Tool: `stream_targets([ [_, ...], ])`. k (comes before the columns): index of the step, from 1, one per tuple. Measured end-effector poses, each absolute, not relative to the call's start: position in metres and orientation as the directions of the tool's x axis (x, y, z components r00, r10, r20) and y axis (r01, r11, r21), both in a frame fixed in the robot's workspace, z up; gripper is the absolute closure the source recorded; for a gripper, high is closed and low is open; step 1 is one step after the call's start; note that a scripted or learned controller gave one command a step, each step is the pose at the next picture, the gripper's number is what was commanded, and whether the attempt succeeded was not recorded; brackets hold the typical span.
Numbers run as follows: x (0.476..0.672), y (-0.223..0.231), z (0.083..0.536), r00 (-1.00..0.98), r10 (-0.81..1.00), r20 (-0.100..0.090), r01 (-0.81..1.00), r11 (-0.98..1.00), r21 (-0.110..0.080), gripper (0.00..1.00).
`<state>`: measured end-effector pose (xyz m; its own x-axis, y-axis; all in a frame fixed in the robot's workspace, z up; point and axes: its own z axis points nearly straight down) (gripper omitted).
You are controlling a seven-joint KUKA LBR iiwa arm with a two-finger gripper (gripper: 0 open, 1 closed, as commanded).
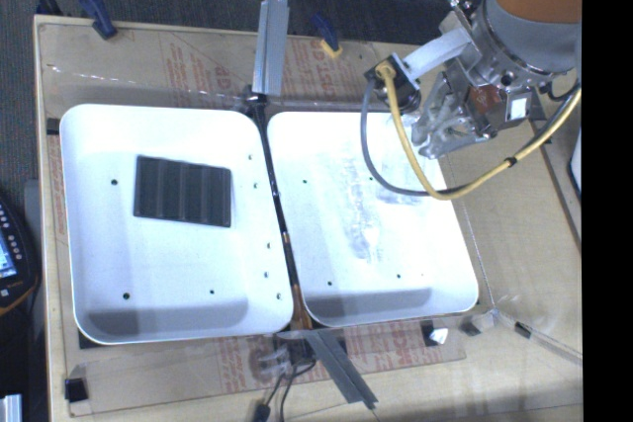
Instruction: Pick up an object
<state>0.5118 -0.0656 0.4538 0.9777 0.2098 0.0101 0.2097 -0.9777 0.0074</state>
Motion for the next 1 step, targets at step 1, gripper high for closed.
stream_targets([
  [1, 0.5494, -0.1408, 0.4406, 0.979, 0.206, -0.003, 0.206, -0.979, -0.002, 1.00],
])
